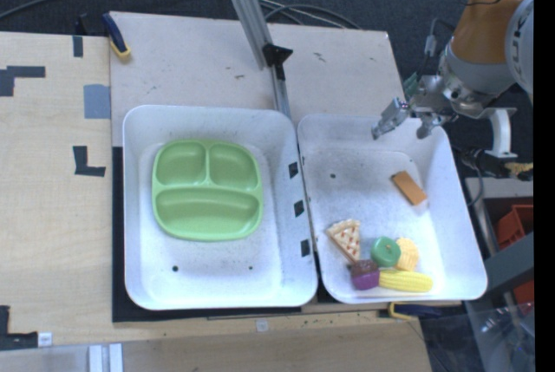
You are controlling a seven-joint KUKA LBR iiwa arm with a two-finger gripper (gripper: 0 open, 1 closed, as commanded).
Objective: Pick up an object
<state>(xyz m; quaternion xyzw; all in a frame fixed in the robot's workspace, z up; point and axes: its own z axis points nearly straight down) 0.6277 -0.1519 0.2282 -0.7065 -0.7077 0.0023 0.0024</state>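
Note:
My gripper point(403, 124) hangs over the far edge of the right bin point(451, 179), fingers spread open with nothing between them. Below it in that bin lies an orange block point(408, 187) near the right wall. At the bin's near end sit a waffle-patterned wedge point(345, 238), a green round piece point(386, 252), a purple piece point(365, 277), a yellow corn cob point(404, 280) and a small yellow-orange piece point(408, 253), all bunched close together.
The left bin point(139, 188) holds a green divided plate point(207, 190). A metal pole point(247, 2) slants across the bench from the top toward the seam between the bins. Cables run over the dark floor behind the bench.

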